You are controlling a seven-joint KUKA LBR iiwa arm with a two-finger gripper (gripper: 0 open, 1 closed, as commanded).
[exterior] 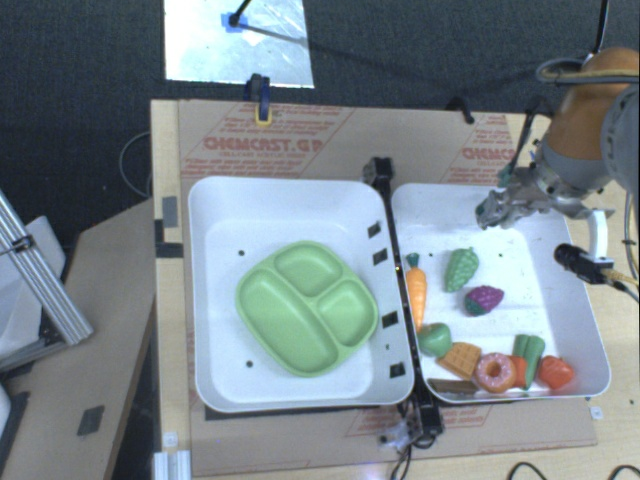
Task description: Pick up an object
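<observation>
Bumpy green toy vegetable [461, 268] beside purple grape cluster [484, 299]

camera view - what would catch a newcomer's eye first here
The pale green divided plate lying alone in the left bin stands out first. Next comes the bright toy food in the right bin: an orange carrot, a purple piece and a pink donut. The claw hovers over that bin's far end.

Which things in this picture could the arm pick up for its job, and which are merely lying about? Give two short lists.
For the job:
gripper
carrot
green leafy toy
purple toy
doughnut
waffle
right bin

Lying about:
green divided plate in the left bin
blue clamp at the board's far edge
</observation>
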